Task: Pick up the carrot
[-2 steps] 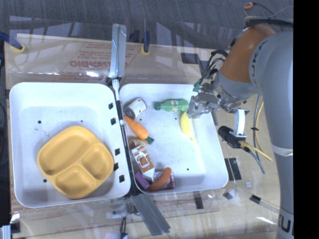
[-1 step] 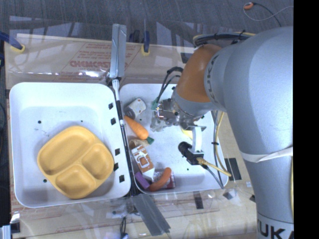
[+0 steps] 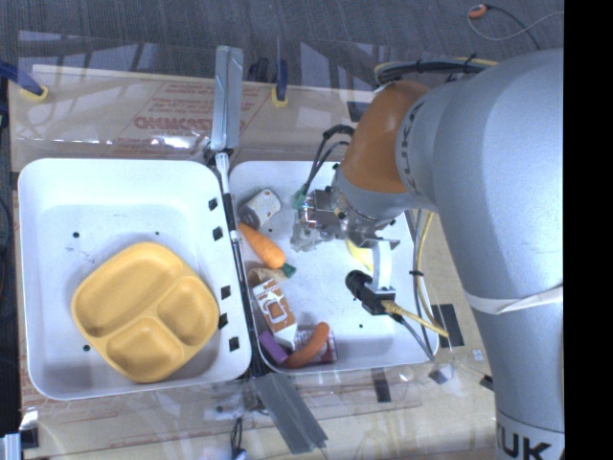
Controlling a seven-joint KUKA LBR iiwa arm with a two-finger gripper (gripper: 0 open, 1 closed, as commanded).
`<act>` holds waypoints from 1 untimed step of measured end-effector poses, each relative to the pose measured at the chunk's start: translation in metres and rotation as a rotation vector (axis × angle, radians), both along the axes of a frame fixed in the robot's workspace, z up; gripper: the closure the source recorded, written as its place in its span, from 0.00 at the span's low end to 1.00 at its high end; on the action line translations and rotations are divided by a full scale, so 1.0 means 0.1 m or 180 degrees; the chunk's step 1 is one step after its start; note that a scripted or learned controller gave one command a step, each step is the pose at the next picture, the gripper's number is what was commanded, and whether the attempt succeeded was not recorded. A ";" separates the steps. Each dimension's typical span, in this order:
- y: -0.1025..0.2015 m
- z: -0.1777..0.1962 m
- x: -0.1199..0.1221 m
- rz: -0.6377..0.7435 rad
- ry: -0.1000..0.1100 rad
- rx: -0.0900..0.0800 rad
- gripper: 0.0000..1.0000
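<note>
My claw [image 3: 307, 228] is low over the right bin [image 3: 330, 300], in its upper middle part. Seen from above and partly hidden by my own wrist, so I cannot tell whether the claw is released or clenched. No object is visible in its grasp.

The carrot [image 3: 263, 245] lies on the floor of the right bin, close to that bin's left wall, in the upper half. It sits diagonally, one end up-left and the green tip down-right. It is just left of and slightly below my claw, near it; I can't tell if they touch.

Other items in the right bin:
- A small grey-white object [image 3: 261, 204] just above the carrot.
- A brown packet [image 3: 273, 305] below the carrot, along the left wall.
- A reddish-brown sausage [image 3: 308, 345] at the lower edge, right of the packet's lower end.
- Something purple [image 3: 275, 351] tucked between packet and sausage, unclear what.

The left bin [image 3: 77, 199] holds a yellow divided plate [image 3: 144, 310], lying flat in its lower half, well apart from the carrot.

My arm [image 3: 479, 180] comes in from the right, its orange band [image 3: 378, 142] over the right bin's top edge. Both bins sit side by side on the worktop [image 3: 115, 113].
</note>
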State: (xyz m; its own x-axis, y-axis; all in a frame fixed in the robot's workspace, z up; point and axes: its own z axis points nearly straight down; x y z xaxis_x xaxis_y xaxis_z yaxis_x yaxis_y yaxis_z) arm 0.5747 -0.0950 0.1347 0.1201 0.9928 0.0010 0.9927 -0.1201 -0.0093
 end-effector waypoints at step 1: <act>0.16 0.57 0.44 0.1629 -0.0029 -0.0002 1.00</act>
